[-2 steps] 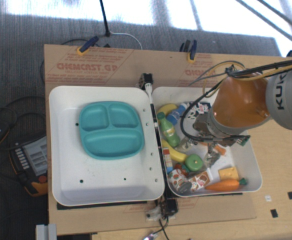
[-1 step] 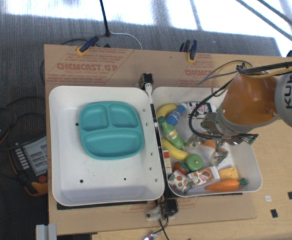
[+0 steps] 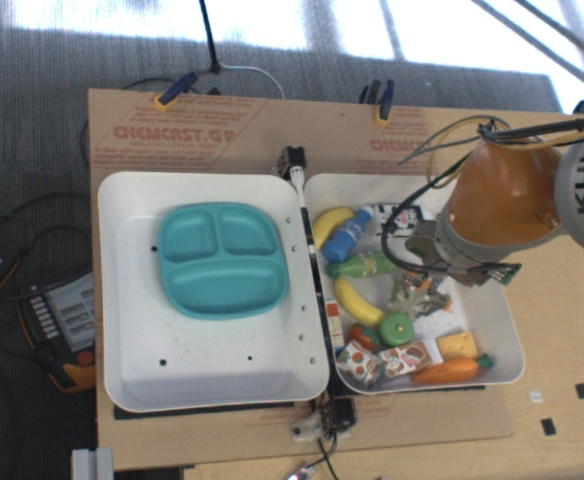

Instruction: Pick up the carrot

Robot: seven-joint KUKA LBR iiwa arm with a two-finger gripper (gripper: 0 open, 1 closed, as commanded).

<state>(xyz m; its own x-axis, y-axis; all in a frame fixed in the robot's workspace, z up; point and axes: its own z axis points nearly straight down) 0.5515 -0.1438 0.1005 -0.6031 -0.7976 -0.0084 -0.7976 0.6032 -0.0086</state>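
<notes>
Carrot [image 3: 447, 372] lying at right bin's [image 3: 512, 343] front edge: light, stiff, smooth; best gripped mid-body across its width. Claw [image 3: 419, 293] state cannot be told.

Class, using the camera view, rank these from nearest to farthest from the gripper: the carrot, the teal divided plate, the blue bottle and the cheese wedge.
Measured from the gripper:
1. Cheese wedge, just below it in the right bin.
2. Blue bottle, up and to its left, and carrot, at the bin's bottom edge: too close to call.
3. Teal divided plate, in the left bin.
</notes>
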